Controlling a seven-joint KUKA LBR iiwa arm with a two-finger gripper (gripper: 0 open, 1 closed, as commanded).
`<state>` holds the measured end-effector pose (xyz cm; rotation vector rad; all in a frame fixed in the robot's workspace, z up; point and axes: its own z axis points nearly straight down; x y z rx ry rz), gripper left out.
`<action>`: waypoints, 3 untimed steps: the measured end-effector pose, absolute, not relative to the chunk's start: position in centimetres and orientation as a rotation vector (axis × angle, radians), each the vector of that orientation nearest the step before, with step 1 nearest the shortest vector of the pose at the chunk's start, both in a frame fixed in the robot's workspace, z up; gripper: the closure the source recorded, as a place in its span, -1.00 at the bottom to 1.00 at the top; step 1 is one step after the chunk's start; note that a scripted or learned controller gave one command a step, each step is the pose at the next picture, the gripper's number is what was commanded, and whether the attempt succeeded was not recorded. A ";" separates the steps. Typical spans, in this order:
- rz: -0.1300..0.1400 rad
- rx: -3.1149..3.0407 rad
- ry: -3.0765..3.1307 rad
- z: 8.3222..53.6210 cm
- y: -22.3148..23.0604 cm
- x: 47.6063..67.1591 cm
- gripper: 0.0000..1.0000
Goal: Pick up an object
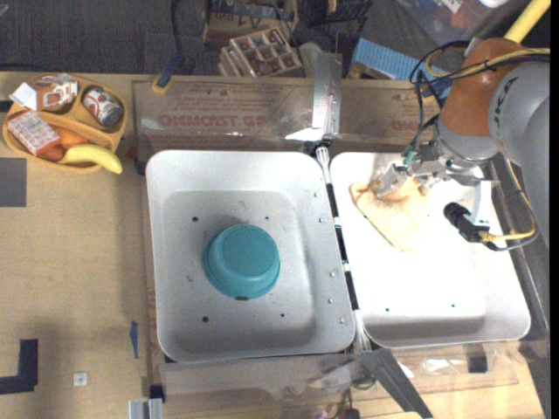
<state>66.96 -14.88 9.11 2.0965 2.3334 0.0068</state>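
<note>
A: What is there to pick up?

B: 2 candidates. A teal bowl [244, 261] sits upside down near the middle of the left bin [175, 182], in the centre-left of the frame. In the right bin [489, 321], toward its upper left corner, lies a flat tan piece [395, 219], washed out by glare; I take it for a cloth or thin sheet.

A: And the gripper?

B: The gripper [395, 178] is low over the upper end of that tan piece, in the upper right of the frame. Whether it is spread or pinching anything, I cannot tell; glare hides it.

A: How would the tan piece handle?

B: My guess: light, limp and thin, so it would sag and fold when lifted. A pinch at a raised edge or wrinkle seems best, since a flat spot offers nothing to bite.

A: The bowl?

B: Likely stiff, light plastic, smooth and domed. Fingers could slide off the top; the rim is the better hold.
</note>
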 end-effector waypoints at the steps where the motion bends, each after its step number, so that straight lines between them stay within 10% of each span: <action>1: 0.007 2.096 2.334 9.1 -14.9 67.0 -1.00; 2: -0.012 1.726 2.625 9.1 -10.2 66.6 -1.00; 3: 0.000 1.722 2.613 10.4 -10.3 67.0 1.00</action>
